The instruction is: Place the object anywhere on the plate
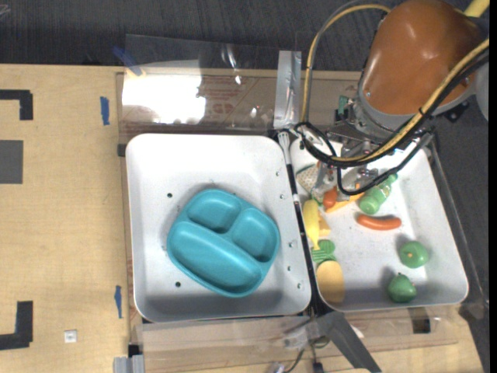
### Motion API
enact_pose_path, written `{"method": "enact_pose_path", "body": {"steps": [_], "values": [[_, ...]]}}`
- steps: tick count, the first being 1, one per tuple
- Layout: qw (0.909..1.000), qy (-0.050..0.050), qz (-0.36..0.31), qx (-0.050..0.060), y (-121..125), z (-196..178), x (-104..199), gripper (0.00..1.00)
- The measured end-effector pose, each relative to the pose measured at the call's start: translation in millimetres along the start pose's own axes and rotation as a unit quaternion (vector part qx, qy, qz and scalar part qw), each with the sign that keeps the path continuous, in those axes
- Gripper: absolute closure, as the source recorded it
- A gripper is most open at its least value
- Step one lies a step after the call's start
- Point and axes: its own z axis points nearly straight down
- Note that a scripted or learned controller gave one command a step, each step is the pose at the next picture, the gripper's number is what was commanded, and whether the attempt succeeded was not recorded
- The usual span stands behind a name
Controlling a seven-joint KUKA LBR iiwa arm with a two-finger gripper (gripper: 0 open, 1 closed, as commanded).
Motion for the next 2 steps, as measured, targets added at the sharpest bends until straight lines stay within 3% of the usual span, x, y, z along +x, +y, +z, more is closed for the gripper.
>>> {"method": "enact_pose_path", "body": {"steps": [1, 2], "values": [[0.9839, -0.002, -0.179, 0.000, 31.6, -3.9, -119.4, 1.00], [0.9842, -0.001, -0.177, 0.000, 30.4, -4.2, -117.4, 0.00]]}}
